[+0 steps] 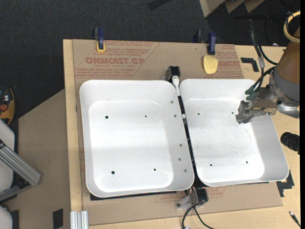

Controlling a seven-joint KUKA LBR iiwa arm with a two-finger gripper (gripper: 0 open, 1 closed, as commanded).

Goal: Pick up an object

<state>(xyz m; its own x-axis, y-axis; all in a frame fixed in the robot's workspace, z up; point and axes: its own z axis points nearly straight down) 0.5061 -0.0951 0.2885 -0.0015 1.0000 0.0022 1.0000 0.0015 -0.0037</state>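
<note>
I see the gripper [244,114] over the right bin [224,149], toward 2 o'clock of that bin and close to its far right wall; it is low over the white floor; if it touches the floor, I cannot tell. Whether the gripper is open or closed I also cannot tell, because it is small and blurred from here. The arm [289,78] comes in from 3 o'clock of the view; its wrist is grey, with a brownish-orange part above it.

The one loose thing I can find is a pale yellow object [210,64]; it lies on the brown board [121,58], outside the bins, just beyond the far rim of the right bin at 12 o'clock; it is well apart from the gripper, toward 10 o'clock from it.

The left bin [128,137] stands beside the right bin, and their inner rims touch or almost touch; both floors carry some small dark dots. Two blue clamps [99,35] hold the far edge of the board, one at 11 o'clock and the other near 1 o'clock, directly behind the yellow object. A black clip [172,73] sits at the far end of the seam between the bins; a cable [194,209] leaves the near end, at 6 o'clock.
</note>
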